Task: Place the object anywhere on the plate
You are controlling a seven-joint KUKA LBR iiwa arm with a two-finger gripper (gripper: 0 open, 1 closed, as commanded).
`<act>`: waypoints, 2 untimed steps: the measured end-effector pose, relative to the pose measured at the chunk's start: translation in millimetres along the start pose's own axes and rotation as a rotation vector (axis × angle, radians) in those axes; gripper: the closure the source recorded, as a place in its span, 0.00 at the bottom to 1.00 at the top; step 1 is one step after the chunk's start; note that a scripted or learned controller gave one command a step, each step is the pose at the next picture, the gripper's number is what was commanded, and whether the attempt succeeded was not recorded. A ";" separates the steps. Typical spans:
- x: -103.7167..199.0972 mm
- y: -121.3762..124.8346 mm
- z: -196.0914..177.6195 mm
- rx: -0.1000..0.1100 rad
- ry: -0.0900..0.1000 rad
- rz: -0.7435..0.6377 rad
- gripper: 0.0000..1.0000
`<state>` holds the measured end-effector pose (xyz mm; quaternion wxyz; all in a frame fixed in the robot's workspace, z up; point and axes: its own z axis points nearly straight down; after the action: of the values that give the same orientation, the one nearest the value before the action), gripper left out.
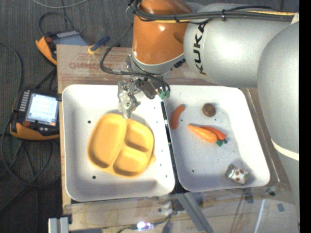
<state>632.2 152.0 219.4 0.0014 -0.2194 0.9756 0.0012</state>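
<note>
Plate [121, 144], yellow and divided into three compartments, lies in the left white bin [77, 178], toward its near-centre; we see nothing resting in any of its compartments. Nearest to us in the right white bin [252, 178] is a small patterned cup [237, 174], tipped on its side by the near right corner. Farther back in the same bin lies an orange carrot [206, 132] with a green tip, roughly at the bin's middle. Just beyond it we note a small brown ball [209, 110] toward the far wall, and to its left a reddish sausage-shaped piece [176, 116] lying beside the divide between the two bins. All four objects are apart from one another and from the plate. Over the far edge of the plate we find the gripper [127, 103], hanging from the orange-banded wrist [158, 28] of the grey arm [243, 42]; we cannot tell its opening, and we see nothing between its tips. Beyond the bins, on the floor at left, sits a handheld pendant [41, 109] with a lit screen.
</note>
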 end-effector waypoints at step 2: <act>62.3 15.1 48.0 -0.002 0.001 -0.494 0.00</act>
<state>569.6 139.1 171.3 0.0010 -0.4512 0.8924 0.0018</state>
